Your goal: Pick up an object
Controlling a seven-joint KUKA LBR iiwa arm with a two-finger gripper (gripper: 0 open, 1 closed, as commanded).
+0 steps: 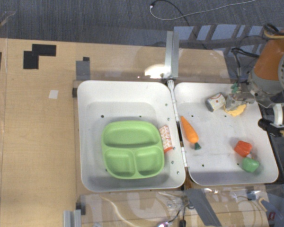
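The right bin (217,174) holds an orange toy carrot (190,131) near its left wall. A red block (243,148) and a green round piece (250,164) lie at its right front. A small pale can-like item (216,102) lies on its side at the back, with a yellow banana-shaped piece (236,110) beside it. My gripper (237,97) hangs at the bin's back right, directly over the far end of the yellow piece and just right of the pale item. Nothing shows lifted off the bin floor.
The left bin (92,108) bears a green divided plate (132,149), with a small red-and-white packet (165,138) against its right rim. A metal post (172,56) stands behind the divider between the bins. Cables trail around the arm at the right.
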